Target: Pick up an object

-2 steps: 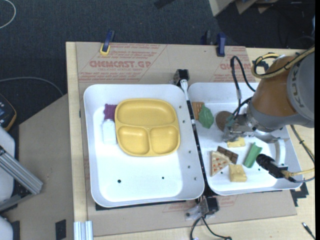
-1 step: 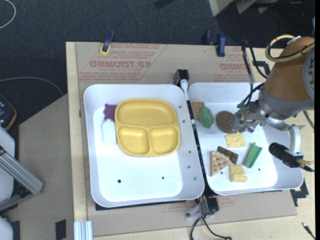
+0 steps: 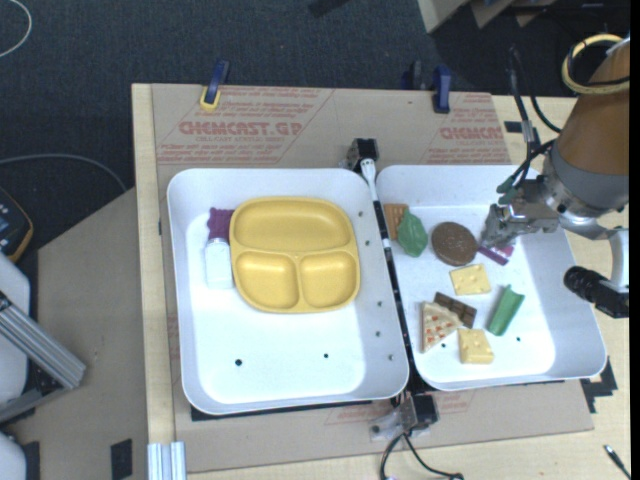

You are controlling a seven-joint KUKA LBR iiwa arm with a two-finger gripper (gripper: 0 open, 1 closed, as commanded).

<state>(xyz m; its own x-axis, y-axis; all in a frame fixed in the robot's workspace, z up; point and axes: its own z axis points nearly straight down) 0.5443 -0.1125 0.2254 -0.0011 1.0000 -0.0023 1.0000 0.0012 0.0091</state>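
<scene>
Currently the gripper (image 3: 497, 230) is seen low in the right bin (image 3: 570, 368), just right of the brown disc (image 3: 453, 242) and over a purple piece (image 3: 498, 254). Its opening cannot be told. Two cheese blocks (image 3: 471, 280), a pizza slice (image 3: 434, 325) and a green stick (image 3: 505, 310) lie nearby. A yellow tray (image 3: 294, 253) is seen in the left bin (image 3: 280, 378).

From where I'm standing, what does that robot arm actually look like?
The arm is bulky, rounded and grey, with a wide orange band above the wrist. A yellow-rimmed ring sits near its top, and dark cables run along it. The end effector is small, metallic and grey.
</scene>
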